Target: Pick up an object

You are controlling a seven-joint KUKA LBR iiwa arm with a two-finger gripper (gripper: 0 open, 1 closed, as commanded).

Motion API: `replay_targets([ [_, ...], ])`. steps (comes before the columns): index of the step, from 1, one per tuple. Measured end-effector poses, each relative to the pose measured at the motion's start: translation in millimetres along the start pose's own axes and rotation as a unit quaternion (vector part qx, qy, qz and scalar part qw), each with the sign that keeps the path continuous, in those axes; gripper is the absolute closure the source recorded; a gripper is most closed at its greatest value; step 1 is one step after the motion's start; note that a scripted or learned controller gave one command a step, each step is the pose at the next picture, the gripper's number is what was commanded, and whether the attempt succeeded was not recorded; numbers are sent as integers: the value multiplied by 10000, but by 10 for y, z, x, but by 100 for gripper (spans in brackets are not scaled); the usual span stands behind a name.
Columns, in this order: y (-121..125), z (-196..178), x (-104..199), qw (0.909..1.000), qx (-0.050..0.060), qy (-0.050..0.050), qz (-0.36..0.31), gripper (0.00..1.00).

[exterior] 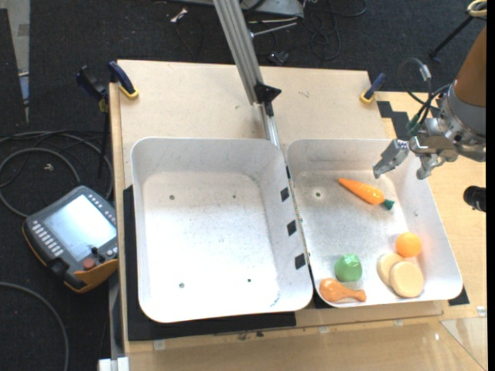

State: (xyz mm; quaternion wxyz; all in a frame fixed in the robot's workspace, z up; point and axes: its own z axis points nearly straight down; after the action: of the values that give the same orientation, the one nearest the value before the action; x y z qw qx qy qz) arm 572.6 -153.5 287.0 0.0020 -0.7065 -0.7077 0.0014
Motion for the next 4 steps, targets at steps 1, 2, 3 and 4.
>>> replay_targets([
  [1,7,-27,1,10000,-23,-5,1,0],
  [2,-86,469,-18,10000,2,-2,15,0],
  [3,-48,914,14,10000,0,-1,12,0],
  [4,-70,1349,19,10000,-2,-1,16,0],
])
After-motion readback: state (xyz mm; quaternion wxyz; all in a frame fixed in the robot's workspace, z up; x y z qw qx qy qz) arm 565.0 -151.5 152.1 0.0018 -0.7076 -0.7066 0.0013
